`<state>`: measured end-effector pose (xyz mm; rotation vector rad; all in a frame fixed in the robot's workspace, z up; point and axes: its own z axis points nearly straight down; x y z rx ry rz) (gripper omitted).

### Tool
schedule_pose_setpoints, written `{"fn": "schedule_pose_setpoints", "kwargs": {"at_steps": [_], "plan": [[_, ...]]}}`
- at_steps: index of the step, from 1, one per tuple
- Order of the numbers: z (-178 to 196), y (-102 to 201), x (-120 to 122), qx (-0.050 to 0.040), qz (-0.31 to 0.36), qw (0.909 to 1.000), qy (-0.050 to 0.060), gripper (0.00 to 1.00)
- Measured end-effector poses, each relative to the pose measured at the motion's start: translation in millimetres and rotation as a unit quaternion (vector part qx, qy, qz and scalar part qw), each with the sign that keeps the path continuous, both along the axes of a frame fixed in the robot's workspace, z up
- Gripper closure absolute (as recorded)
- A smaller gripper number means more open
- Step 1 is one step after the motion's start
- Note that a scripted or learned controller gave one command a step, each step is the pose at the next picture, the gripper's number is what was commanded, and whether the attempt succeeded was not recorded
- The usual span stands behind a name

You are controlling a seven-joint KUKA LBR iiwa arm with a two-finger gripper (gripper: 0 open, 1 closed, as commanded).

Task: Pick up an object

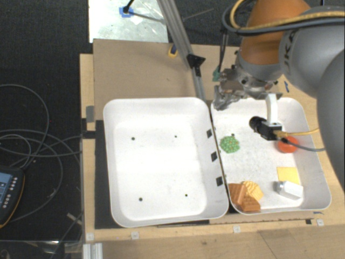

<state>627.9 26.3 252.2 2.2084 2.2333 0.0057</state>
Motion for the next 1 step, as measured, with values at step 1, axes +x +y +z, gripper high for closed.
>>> {"fn": "schedule_pose_setpoints", "kwargs": {"at_steps": [1], "plan": [[-18.5, 54.8, -3.8, 0.0003, 0.000, 1.0000, 0.002, 1.00]]}}
